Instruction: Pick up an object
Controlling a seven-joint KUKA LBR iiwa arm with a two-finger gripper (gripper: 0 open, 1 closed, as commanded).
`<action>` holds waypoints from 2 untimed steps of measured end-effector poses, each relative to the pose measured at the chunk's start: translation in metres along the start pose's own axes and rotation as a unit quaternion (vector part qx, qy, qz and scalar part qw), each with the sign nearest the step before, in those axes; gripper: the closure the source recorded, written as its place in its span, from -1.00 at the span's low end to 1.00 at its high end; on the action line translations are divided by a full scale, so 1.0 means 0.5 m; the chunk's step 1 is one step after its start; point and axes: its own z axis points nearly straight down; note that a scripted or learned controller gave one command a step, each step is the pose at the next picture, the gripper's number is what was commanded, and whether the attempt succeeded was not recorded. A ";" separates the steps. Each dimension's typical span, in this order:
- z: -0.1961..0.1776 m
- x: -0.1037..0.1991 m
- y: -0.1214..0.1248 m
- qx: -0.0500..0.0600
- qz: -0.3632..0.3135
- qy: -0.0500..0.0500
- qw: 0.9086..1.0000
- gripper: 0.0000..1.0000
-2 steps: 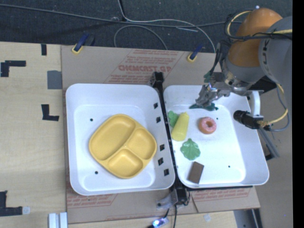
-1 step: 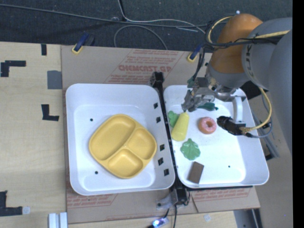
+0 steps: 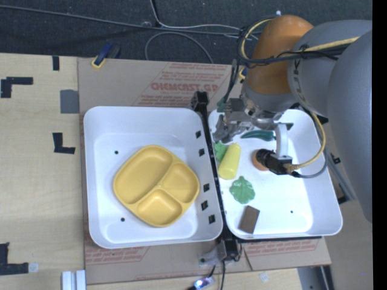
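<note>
While the arm hangs over the right bin, take stock from the near edge back. Closest to you in the shallow white right-hand bin (image 3: pixel 320 222) lies a small brown rectangular block (image 3: pixel 248 219), flat and well apart from the walls. Just beyond it sits a green leafy plastic piece (image 3: pixel 242 189), then a yellow rounded plastic cylinder (image 3: pixel 229 161) lying close by the divider between the bins. To its right you've got a small orange round piece (image 3: pixel 262 160), partly under a black fitting on the arm. Farther back, a dark green flat strip (image 3: pixel 259 135) pokes out beneath the wrist.

The two-finger gripper (image 3: pixel 228 129) sits at the back left corner of that bin, right over the far end of the yellow cylinder. I cannot tell its state from here, and nothing is visibly held.

If the cylinder is your pick, I'd square up across its narrow width, not its length, and come down clear of the divider wall. Watch the small green bit touching its far end; it could get nudged or pinched along with it.

Over in the left white bin (image 3: pixel 97 162), the yellow three-compartment plastic plate (image 3: pixel 156 185) stays out of this.
</note>
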 end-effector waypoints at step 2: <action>0.006 0.187 -0.029 0.000 0.000 -0.001 1.000 1.00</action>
